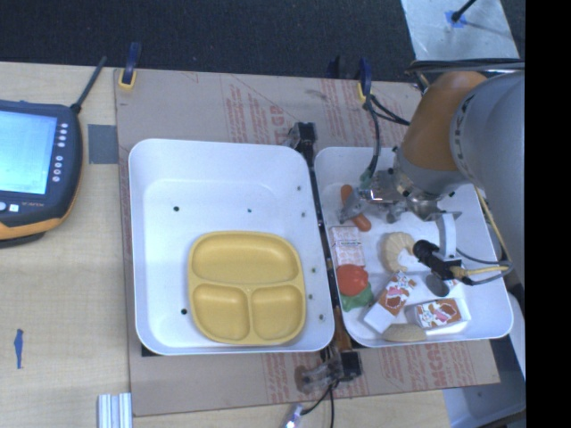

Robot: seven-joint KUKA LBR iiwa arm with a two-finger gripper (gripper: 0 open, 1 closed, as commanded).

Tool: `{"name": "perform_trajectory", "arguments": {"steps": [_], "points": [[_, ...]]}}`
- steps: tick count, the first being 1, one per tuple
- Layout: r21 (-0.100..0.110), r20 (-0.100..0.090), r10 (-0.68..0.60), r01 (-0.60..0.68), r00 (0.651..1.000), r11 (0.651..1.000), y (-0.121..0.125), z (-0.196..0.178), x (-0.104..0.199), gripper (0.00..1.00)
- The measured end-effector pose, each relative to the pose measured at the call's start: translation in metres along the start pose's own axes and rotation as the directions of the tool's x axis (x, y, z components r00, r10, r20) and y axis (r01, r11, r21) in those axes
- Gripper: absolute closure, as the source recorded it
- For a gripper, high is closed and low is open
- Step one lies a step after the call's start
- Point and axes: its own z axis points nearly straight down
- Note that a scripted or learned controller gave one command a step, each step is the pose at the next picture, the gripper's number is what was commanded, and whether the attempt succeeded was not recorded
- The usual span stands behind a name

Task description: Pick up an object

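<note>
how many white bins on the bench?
2. The left bin holds a yellow divided plate; the right bin holds a clutter of small items, with the arm over its far end.

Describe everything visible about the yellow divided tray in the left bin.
The yellow divided plastic tray lies flat and right side up in the left shallow white bin, toward its near right part. It has rounded corners, one long compartment at the far side and two smaller ones nearer the camera. Nothing lies in the compartments, and nothing but the bin floor touches it.

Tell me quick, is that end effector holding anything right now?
End effector: low in the right bin; open, shut or holding cannot be told.
</note>
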Motion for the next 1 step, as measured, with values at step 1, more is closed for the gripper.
{"name": "perform_trajectory", "arguments": {"steps": [1], "points": [[0.001,0.000,-0.003,0.003,1.000,1.000,0.0000,-0.0103,-0.0009,1.00]]}}
